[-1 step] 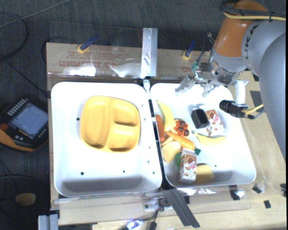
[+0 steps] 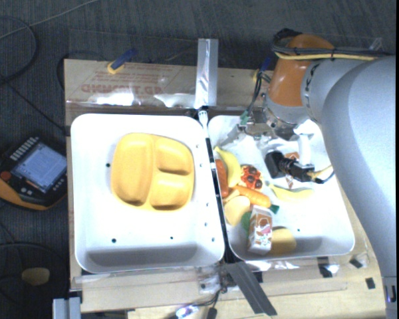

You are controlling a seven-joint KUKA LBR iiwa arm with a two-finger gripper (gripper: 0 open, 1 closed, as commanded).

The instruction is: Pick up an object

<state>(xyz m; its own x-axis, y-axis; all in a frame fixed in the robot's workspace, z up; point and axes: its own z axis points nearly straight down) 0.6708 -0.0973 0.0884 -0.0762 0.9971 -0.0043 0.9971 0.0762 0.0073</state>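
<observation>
Two bins side by side on a bench (image 2: 93, 85): left bin (image 2: 86, 244) and right bin (image 2: 332, 241), walls touching in the middle. In the left bin, a tray (image 2: 151, 170) near the centre, apart from the walls. In the right bin, a cluster crowded toward the left wall: banana (image 2: 229, 165) farthest back, berries (image 2: 251, 176) just right of it, carrot (image 2: 254, 196) in front of both, carton (image 2: 260, 230) nearest the front, round fruit (image 2: 235, 210) touching its left side. Over the back of the right bin, the gripper (image 2: 256, 128). Behind the bins, a post (image 2: 207, 65) at the seam. On the floor, well left of the bench, a pendant (image 2: 33, 171).
</observation>
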